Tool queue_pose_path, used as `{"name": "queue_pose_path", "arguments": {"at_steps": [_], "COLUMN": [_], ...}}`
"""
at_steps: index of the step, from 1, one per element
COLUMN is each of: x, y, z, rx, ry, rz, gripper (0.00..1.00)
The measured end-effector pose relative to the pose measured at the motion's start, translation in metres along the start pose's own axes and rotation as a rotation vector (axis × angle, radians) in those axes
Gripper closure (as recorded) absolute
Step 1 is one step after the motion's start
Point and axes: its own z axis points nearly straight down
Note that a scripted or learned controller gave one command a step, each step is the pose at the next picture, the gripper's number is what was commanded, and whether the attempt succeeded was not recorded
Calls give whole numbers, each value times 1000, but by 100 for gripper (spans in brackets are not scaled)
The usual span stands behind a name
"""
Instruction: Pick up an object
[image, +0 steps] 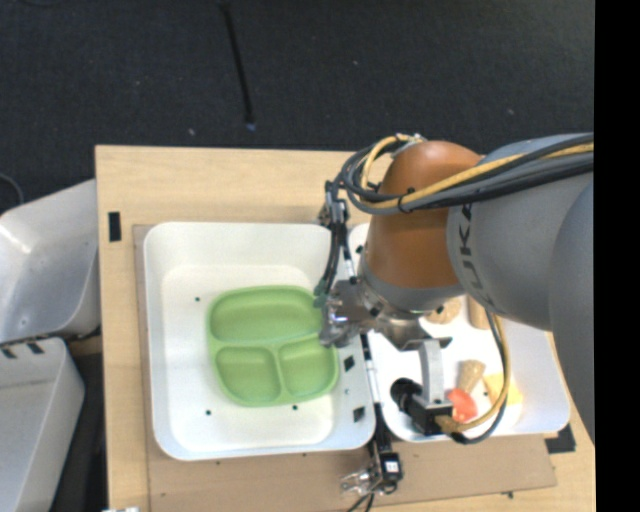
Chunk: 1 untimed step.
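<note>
In the left bin (160, 330) we see a green divided plate (270, 345) lying flat, three compartments up, its right edge meeting the arm's metal wrist parts. We cannot tell the state of the end effector (338, 325), since the orange band (420, 225) hides it. The arm covers most of the right bin (530, 400); an orange-red object (462, 403) and a tan piece (470, 376) peek out, hard to identify.

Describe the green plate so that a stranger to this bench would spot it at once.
Start at the left white bin of the two on the wooden bench. On its floor, toward the right wall, lies the green plate, pale green, rounded and split into three compartments. It is the one coloured thing in that bin.
</note>
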Motion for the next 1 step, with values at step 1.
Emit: {"name": "queue_pose_path", "arguments": {"at_steps": [1], "x": [-2], "y": [1], "z": [0], "rx": [-1], "ry": [0], "rz": [4], "gripper": [0]}}
